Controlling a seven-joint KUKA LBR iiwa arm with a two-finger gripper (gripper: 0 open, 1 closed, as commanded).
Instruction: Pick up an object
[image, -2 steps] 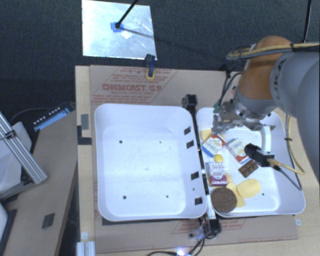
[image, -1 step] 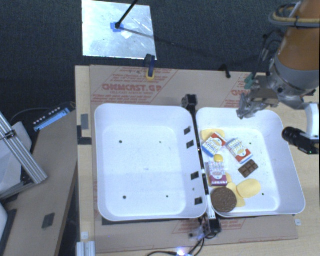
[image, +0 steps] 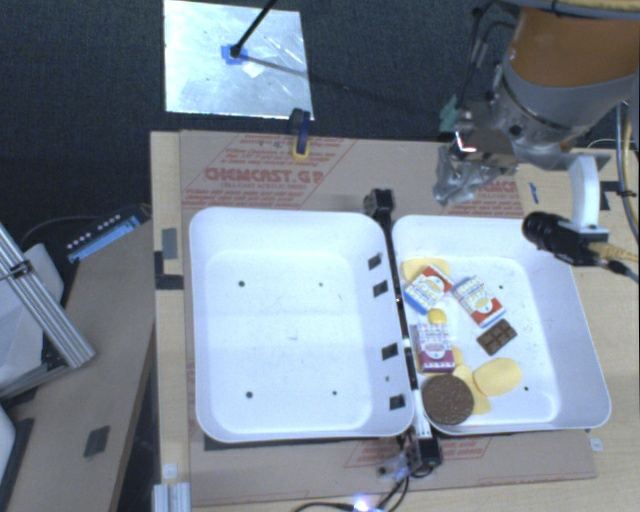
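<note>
Gripper (image: 462, 185) hangs above the right white bin's (image: 560, 300) far edge; finger state unclear, nothing visibly held. Small red-and-white packet (image: 477, 299), brown round cookie (image: 448, 398) and other items crowd the bin's left side.

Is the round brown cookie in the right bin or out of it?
In. The round brown cookie lies in the right bin, at its near left corner, beside the yellow chips.

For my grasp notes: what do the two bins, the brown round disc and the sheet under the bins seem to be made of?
Bins: probably moulded plastic, white, smooth, rounded rims. Round disc: dark brown, matte, finely speckled; possibly a toy cookie, material unclear. Sheet under the bins: looks like cardboard, tan, matte, with red printing.
</note>
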